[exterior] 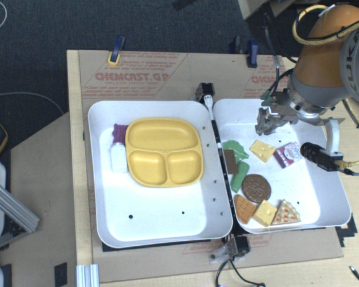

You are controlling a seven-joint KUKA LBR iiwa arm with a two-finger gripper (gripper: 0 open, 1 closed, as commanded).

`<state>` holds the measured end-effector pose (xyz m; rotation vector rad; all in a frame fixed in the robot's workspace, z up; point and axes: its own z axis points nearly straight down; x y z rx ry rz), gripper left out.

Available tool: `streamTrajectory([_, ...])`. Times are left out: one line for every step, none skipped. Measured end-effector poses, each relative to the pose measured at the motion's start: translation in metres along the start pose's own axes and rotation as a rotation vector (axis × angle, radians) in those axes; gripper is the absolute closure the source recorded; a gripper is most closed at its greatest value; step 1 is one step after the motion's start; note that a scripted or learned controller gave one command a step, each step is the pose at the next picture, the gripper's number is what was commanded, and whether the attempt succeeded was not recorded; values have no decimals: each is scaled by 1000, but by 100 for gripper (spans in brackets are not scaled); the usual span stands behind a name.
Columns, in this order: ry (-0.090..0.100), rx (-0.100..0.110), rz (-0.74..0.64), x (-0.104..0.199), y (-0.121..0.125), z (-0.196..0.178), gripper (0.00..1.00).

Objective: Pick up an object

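My gripper (266,126) hangs over the back part of the right bin (329,190), just above and behind a yellow cheese wedge (262,150). Nothing shows between its fingers. Toy food lies across this bin: a green leafy piece (235,149), a green pickle (240,174), a brown chocolate bar (230,160), a round brown cookie (256,187), a waffle piece (246,208), another cheese block (265,213), a pizza slice (286,213) and a purple-and-white wrapper (286,154).
The left bin (149,220) holds a yellow divided plate (164,150), with a white bottle (118,157) and a purple item (118,133) at its left side. A black cylinder (318,155) on the arm's side mount hangs over the right bin. Clamps sit at the bench's back edge.
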<state>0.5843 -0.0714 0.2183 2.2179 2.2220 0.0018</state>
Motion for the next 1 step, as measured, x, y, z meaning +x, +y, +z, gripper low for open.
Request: streamTrajectory([1, 2, 1, 2, -5, -5, 100])
